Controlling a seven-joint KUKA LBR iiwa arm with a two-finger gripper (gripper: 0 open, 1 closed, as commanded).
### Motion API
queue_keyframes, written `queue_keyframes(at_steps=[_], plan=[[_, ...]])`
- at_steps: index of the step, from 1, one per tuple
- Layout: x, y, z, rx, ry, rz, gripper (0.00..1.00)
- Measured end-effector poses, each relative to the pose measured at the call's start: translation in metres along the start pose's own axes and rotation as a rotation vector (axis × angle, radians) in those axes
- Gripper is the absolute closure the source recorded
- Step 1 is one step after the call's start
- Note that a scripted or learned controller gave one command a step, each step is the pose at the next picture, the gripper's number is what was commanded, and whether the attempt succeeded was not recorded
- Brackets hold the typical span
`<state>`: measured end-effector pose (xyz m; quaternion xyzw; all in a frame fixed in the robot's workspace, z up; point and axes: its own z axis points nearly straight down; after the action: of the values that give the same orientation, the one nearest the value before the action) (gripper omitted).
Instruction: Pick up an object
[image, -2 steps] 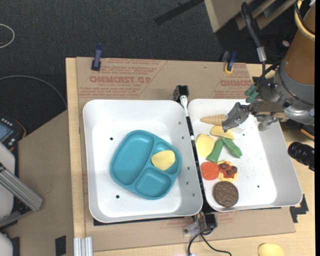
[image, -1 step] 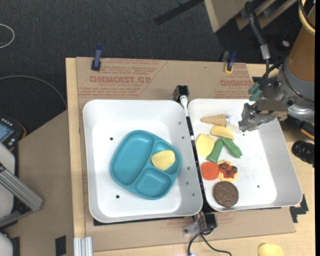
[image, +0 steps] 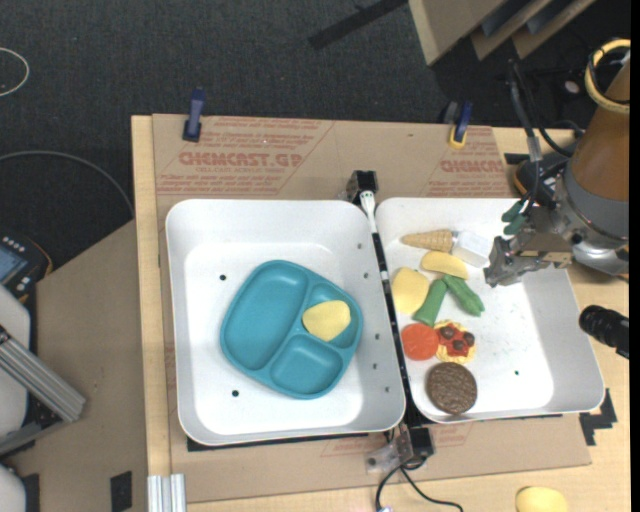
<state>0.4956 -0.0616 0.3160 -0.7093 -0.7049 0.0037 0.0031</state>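
Here, pincer (image: 497, 272) seemingly just beside green bean (image: 463, 294)

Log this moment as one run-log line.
claw above right bin, nothing seen held | nearest: green bean | teal plate in left bin

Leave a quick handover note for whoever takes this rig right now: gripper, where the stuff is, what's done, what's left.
Gripper: low over the right bin, near its far edge, beside the green bean pods; nothing seen between its fingers.
Right bin: cone, yellow pieces, tomato, pizza slice, brown patty.
Left bin: teal divided plate with a yellow piece in one compartment.
Done: nothing lifted. Left: grasp and lift one object.
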Motion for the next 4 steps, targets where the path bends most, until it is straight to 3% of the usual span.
queue_keyframes(at_steps=[1, 2, 3, 4], plan=[[-0.067, 0.017, 0.042, -0.004, 0.000, 0.001, 1.00], [0.014, 0.013, -0.007, -0.017, 0.002, -0.015, 1.00], [0.102, -0.012, -0.013, -0.008, 0.005, -0.017, 1.00], [0.174, -0.018, -0.097, -0.020, 0.006, -0.017, 1.00]])
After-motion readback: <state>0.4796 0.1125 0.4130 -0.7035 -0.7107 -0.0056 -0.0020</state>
